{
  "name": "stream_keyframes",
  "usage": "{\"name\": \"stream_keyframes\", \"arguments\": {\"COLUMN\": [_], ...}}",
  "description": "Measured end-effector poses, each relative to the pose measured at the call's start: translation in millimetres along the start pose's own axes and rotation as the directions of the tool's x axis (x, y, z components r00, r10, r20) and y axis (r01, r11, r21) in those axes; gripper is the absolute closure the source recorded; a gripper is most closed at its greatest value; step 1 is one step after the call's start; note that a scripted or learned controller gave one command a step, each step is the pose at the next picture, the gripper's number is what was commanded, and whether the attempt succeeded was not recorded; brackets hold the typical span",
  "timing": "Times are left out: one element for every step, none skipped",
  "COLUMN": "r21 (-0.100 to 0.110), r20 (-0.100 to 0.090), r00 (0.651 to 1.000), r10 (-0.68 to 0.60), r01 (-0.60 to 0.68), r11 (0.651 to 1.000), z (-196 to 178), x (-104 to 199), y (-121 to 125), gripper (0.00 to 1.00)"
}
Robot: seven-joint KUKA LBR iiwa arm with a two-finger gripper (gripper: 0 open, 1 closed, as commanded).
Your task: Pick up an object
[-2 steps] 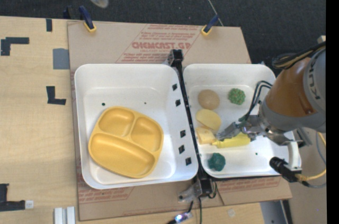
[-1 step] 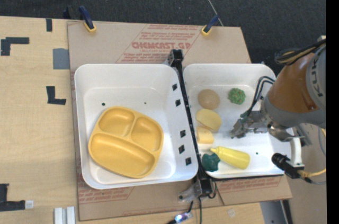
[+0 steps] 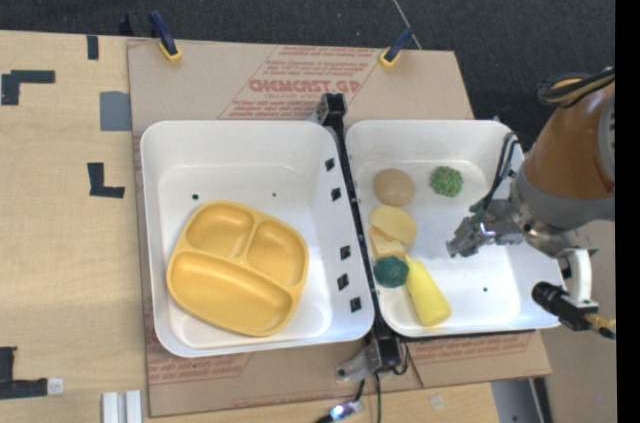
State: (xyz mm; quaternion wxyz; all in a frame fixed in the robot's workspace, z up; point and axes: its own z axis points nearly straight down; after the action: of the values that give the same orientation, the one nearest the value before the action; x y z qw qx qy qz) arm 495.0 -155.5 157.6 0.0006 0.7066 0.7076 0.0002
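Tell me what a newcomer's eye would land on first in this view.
The big yellow divided tray lying in the left bin grabs attention first. Next comes the grey and orange arm reaching in from the right, its gripper low over the right bin. Along that bin's left side sit a tan ball, a pale yellow piece, a dark green ball and a yellow cylinder, with a small green bumpy ball apart.

Gripper (image 3: 468, 239): bare bin floor (image 3: 480, 286) below; green ball (image 3: 446, 180) just above-left; yellow bottle (image 3: 426, 292), tan pieces (image 3: 393, 226) farther left.
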Motion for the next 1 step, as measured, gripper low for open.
{"name": "stream_keyframes", "arguments": {"r21": [-0.003], "r20": [0.000], "r00": [1.000], "r10": [-0.001], "r01": [0.001], "r11": [1.000], "z": [-46.8], "x": [9.2], "y": [2.6], "gripper": [1.00]}}
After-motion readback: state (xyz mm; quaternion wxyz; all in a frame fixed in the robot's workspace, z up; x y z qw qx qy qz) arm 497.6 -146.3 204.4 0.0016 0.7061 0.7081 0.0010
